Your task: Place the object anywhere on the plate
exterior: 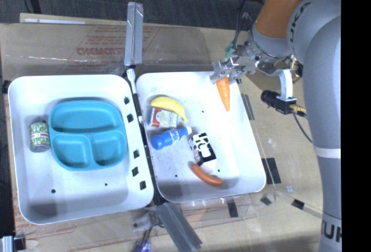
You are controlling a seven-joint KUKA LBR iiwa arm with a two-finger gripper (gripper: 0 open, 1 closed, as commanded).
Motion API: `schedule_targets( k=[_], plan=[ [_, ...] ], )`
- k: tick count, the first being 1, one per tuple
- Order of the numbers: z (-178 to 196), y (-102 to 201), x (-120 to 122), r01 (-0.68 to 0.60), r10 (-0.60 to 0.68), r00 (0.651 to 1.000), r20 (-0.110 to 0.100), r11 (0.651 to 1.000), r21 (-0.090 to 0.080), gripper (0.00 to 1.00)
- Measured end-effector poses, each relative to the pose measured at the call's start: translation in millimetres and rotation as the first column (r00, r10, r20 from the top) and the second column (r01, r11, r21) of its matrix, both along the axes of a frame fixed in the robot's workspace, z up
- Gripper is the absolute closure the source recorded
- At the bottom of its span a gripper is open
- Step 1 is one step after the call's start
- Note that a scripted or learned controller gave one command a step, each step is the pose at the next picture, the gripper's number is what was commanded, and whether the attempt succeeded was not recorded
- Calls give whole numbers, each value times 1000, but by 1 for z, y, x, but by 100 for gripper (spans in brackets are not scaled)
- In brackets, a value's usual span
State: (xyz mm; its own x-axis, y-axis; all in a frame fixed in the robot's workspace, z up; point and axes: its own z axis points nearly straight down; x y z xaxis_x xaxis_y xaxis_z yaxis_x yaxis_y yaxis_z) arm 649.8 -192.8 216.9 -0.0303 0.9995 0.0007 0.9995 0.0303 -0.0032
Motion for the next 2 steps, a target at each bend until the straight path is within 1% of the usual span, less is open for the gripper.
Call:
schedule_targets(
  k=[1, 2],
  plan=[
    [24, 55, -58, -79, 79, 997, 0, 997, 0, 100],
    [-26, 111, -46, -166, 166, 986, -2, 986, 0, 100]
  ],
)
